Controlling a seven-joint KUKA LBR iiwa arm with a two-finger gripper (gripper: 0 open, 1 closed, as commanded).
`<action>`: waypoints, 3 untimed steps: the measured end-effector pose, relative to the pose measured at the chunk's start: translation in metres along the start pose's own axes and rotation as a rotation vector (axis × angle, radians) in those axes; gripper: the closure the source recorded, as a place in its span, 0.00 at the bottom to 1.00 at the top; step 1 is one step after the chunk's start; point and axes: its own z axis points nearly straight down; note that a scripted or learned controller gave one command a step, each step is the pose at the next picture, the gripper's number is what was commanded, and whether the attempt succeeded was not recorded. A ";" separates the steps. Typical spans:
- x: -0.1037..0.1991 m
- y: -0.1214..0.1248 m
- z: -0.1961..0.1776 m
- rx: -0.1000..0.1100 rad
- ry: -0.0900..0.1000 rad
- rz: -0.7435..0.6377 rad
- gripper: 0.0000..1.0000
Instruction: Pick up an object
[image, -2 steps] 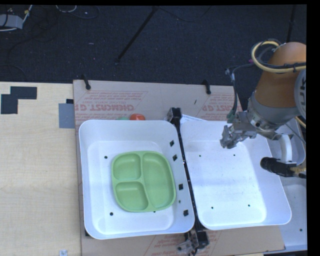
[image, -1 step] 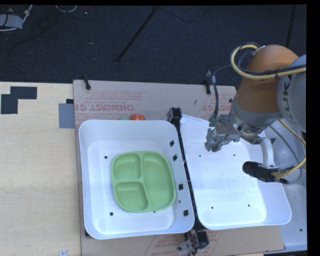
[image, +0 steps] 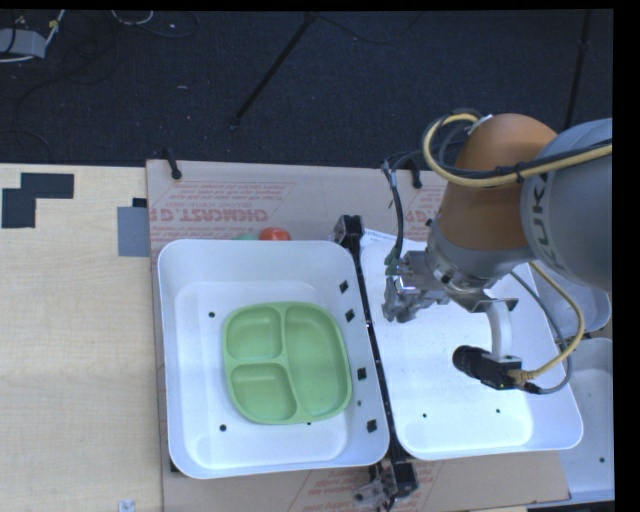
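Green plate (image: 287, 362), 3 compartments, lies flat near the middle of the left bin (image: 190, 440), its long side running roughly toward the camera. It is well apart from the pincer (image: 400, 298). The pincer hangs over the left margin of the right bin (image: 480, 440), close beside the black rail (image: 366, 335) that parts the 2 bins; whether it is spread or pressed together cannot be told from this angle. Grey arm (image: 575, 200) with orange band (image: 495, 190) comes in from the right; dark letters on its casing are cut off, seemingly "UK". Cardboard sheet (image: 220, 205) under both bins carries red print, upside down here, not readable with confidence. On it, just behind the left bin's far rim, sits a small orange-red object (image: 275, 235). Pale wooden surface (image: 70, 350) at left bears black patches (image: 40, 195).
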 end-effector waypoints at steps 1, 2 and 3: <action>0.039 -0.021 0.009 0.000 0.000 0.000 1.00; 0.093 -0.036 -0.002 -0.003 0.000 -0.002 1.00; 0.091 -0.036 -0.002 -0.003 -0.002 0.001 0.00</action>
